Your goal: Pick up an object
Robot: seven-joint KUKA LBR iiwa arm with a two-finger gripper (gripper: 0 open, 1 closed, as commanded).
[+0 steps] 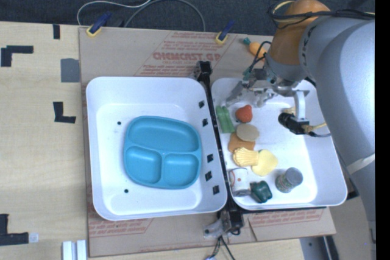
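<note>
Clutter fills the right bin [326, 173] in the right half of the frame, and my pick has to come from there. A small red object [244, 113] lies nearest my gripper [259, 93], just below it toward the middle of the frame. Below it come a tan rounded piece [247, 132], an orange piece [236, 143] and two yellow chip-like pieces [256, 160], touching or overlapping in a loose column. A green strip [224, 120] runs along the bin's left wall, and a dark green object [261, 191] and a grey can-like thing [289, 179] sit near the lower edge. I judge the red object the likeliest target, simply because I hang just above it.

The left bin [103, 131] carries a blue divided tray [162, 151] lying flat in its middle, well apart from my work.

My own arm covers the bin's upper right corner. The metal parts at my wrist blur together, so I cannot tell how my fingers stand, nor whether anything is between them. What each small piece really is stays hard to make out. The desk [36, 149] runs off the left edge.
</note>
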